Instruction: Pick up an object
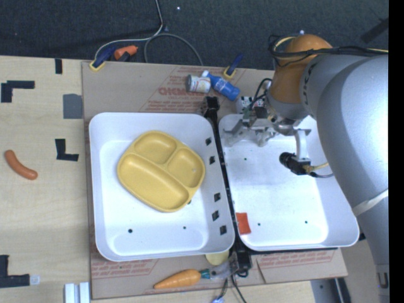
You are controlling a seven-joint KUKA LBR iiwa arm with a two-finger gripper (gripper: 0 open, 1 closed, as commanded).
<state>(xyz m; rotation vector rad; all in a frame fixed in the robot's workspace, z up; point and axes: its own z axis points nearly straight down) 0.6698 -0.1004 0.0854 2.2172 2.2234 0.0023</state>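
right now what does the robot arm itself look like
A thick, rounded grey arm with an orange band above the wrist. Black cables loop over the band. The metallic end effector is a cluster of silver brackets, with a small black part on its right side.

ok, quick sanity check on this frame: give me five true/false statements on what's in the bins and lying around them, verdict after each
1. The yellow divided plate lies in the left bin. True.
2. The toy carrot lies inside the right bin. False: it lies on the cardboard below the left bin, outside both.
3. The gripper is over the upper left part of the right bin. True.
4. The sausage rests on the yellow divided plate. False: it lies on the bench, far left of both bins.
5. The blue and white bottle lies on the cardboard above the bins. True.
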